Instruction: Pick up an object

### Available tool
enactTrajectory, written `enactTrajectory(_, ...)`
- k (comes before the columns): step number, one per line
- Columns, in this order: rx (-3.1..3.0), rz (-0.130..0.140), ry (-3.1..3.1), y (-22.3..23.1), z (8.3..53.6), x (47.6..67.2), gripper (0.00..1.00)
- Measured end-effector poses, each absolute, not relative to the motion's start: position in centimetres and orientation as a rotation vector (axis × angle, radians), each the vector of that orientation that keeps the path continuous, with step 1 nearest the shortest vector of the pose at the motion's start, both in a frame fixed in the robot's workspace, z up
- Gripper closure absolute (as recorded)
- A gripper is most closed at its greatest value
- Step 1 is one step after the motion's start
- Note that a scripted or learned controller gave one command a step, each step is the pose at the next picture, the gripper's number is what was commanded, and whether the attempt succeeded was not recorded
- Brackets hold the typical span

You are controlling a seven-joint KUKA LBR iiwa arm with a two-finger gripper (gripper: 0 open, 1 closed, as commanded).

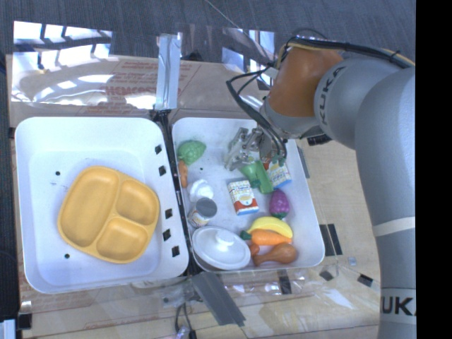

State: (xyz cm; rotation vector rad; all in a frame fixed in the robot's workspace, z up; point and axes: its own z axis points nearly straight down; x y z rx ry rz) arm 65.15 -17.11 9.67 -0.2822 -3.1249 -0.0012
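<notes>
The right bin (305, 189) holds several toy foods. My gripper (242, 152) is low over its upper middle, coming off the grey arm with the orange band (304, 83). Directly below and right of the gripper lies a green oblong piece (256, 176), touching or almost touching it. A blue and white carton (280, 176) lies beside that piece. A red and white carton (243, 196) sits just below. A green leafy vegetable (191, 150) lies to the gripper's left.
Lower in the right bin are a purple fruit (280, 203), a banana (270, 226), an orange carrot (270, 238), a brown drumstick (276, 254), a white bowl (220, 248), a can (205, 208) and a white cup (201, 189). The left bin (42, 147) holds a yellow divided plate (107, 214).
</notes>
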Motion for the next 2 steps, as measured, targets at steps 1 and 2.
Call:
enactTrajectory(1,-0.281,-0.001,-3.125,-17.1,9.7,65.1,0.00)
enactTrajectory(2,-0.521,0.000,-3.092,-16.6,8.8,59.4,0.00)
